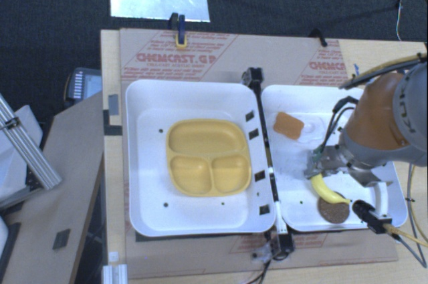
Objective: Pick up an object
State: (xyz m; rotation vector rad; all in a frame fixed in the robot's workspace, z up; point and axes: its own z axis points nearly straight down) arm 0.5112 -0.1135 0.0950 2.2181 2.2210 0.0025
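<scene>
In the right bin [294, 219] lie an orange block [289, 125] near the far left, a yellow banana [327, 190] toward the front, and a brown round cookie [333, 210] just in front of the banana. My gripper [319, 166] hangs over the banana's upper end, close to it or touching it. The arm's grey and orange wrist covers the bin's right part.
The left bin [144, 142] holds a yellow divided tray [205, 157]. A black divider rail [262, 142] runs between the bins. Cardboard [200, 55] lies under both, with a yellow clamp [180, 35] at its far edge.
</scene>
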